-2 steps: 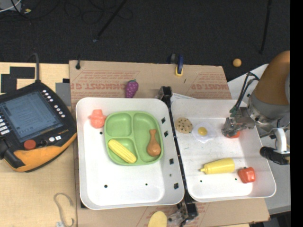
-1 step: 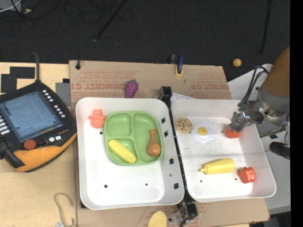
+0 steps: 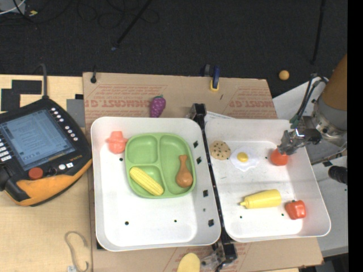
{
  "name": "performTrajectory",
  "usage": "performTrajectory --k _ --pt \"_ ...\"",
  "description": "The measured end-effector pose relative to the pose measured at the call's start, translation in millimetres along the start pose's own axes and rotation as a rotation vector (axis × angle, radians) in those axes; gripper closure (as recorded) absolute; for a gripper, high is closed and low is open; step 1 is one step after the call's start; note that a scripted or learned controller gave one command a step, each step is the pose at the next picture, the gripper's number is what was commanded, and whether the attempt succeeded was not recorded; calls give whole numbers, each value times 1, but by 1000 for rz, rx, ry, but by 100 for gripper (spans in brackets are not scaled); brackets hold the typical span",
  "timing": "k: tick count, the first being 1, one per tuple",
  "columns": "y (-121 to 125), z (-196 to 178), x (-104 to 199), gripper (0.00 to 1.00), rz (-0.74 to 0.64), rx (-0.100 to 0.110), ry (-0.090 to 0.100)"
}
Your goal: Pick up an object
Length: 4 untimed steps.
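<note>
1. Two white bins sit side by side on the desk (image 3: pixel 57 231): the left bin (image 3: pixel 113 208) and the right bin (image 3: pixel 315 208), which the arm (image 3: pixel 334 95) reaches from the right.
2. Left bin: a green plate (image 3: pixel 161 149) holds a corn cob (image 3: pixel 146 181) and a drumstick (image 3: pixel 184 172); a pink toy (image 3: pixel 115 142) lies just beside the plate's upper-left rim.
3. Right bin: a mustard bottle (image 3: pixel 262 199) lies on its side near the front, long axis running left to right, with a red pepper (image 3: pixel 295 209) just to its right.
4. Farther back are a cookie (image 3: pixel 220 149) and a fried egg (image 3: pixel 243 158), close together near the bin's left wall.
5. Nearest the gripper (image 3: pixel 289 143) is a tomato (image 3: pixel 278 157), at the bin's back right.
6. Key relation: the tomato lies just below and slightly left of the fingers in this view, seemingly touching or almost touching their tips; being round, it has no long axis to align with.
7. Whether the fingers are spread or closed, I cannot tell; nothing visibly sits between them, so I judge no grasp is made yet.
</note>
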<state>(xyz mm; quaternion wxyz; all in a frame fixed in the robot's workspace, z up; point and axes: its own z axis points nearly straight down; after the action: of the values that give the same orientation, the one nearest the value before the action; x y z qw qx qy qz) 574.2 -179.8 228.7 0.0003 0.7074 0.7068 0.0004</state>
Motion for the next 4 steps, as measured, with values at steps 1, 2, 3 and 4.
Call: performTrajectory --k 1,2,3,4 --pt "-9 11 50 100 -3 5 3" --pt "-26 6 106 100 -4 5 3" --pt "-32 -5 160 100 -5 3 3" --pt "-29 -4 217 100 -5 4 2"
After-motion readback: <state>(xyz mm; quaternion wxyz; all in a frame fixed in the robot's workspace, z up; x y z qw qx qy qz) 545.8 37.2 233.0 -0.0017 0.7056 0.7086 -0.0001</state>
